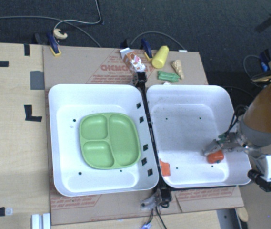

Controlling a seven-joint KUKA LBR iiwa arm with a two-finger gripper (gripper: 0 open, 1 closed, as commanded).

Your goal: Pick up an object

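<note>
Claw sits low in the right bin, red block just under its tips. Can't tell if it has hold of it or how wide it's open. Looks like the grab step; next it needs a firm squeeze, then a straight lift.

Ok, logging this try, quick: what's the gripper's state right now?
Gripper: low in the right bin, right at a small red object; open or shut cannot be told.
</note>
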